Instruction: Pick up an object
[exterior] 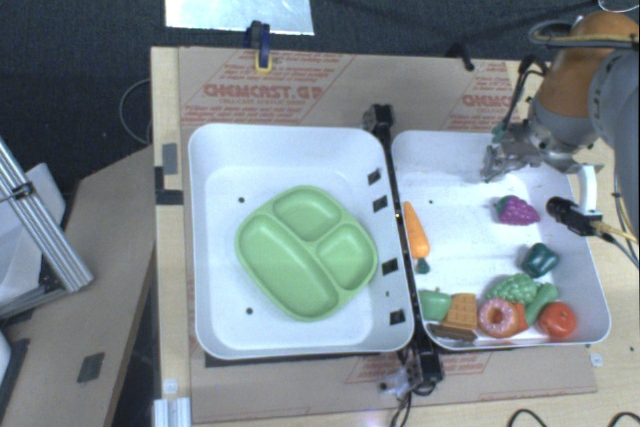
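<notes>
Gripper (503,158), state impossible to tell, hovers near the purple grapes (517,210) just below it.

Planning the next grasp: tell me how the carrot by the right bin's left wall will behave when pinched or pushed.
The carrot looks like smooth moulded plastic, so probably stiff and light, perhaps slippery. Its tapered round body may roll or pivot if nudged. It lies along the right bin's left wall, likely leaving the gripper little room on that side.

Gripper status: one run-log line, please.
gripper: above right bin far end | holding: nothing seen | nearest: purple grapes | left bin: green divided plate
</notes>
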Tool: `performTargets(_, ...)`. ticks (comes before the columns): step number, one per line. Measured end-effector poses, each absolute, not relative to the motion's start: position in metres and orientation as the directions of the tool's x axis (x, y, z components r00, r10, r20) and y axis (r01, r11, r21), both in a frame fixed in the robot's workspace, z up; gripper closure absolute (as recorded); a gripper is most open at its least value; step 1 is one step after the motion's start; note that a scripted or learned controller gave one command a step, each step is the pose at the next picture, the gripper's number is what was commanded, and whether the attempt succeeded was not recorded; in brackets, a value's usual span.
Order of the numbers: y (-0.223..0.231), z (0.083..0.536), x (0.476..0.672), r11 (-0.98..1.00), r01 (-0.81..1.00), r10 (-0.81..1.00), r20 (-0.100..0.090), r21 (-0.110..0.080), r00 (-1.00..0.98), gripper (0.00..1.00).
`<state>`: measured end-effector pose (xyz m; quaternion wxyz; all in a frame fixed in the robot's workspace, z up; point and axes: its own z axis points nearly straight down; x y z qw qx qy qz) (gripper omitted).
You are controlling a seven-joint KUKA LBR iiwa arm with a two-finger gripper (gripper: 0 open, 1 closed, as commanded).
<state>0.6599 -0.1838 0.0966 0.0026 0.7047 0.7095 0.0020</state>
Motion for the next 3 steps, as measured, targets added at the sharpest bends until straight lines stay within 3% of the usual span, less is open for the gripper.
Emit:
performTargets(1,-0.187,0.158,0.654,0.000,1.000,1.000,-0.001,0.006,0.000,1.00)
performTargets(2,-0.181,0.219,0.660,0.006,1.000,1.000,-0.002,0.007,-0.006,1.00)
performTargets(3,-0.180,0.225,0.661,0.006,1.000,1.000,-0.001,0.004,-0.006,1.00)
